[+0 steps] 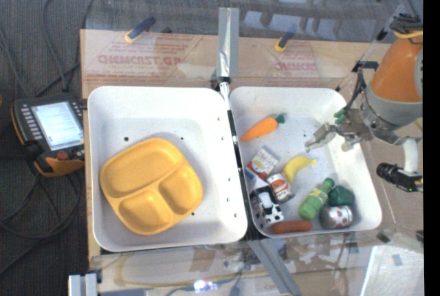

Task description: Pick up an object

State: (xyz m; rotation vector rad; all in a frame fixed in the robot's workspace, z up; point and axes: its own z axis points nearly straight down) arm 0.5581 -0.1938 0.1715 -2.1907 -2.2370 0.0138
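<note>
Gripper [331, 136] hangs over the upper right part of the right bin [357, 171], on the grey arm with its orange band [397, 76] reaching in from the right; one finger [315, 139] pokes out leftward and reads as a lone prong, so the jaws look parted; nothing visible between them; whether the tips are above the floor or touching it I cannot tell.

Nearest object: banana [300, 167], lying just below and left of the gripper, apart from it; carrot [261, 127] further left, toward the divider, green top pointing right; small carton [262, 162] and red can [278, 187] near the banana's lower end; green bottle [315, 199] beside a dark green item [341, 195]; silver can [336, 217] in the bottom right corner; sausage [291, 226] along the near wall; black-and-white toy [265, 204] by the divider.

Left bin [110, 109] holds a yellow divided tray [151, 185]; teach pendant [48, 128] off the bench to the left.

Progress, judged: pick not yet made; all objects rest on the bin floor; no target plainly chosen, banana the likeliest by position; left to do: descend, close on something, lift clear.
</note>
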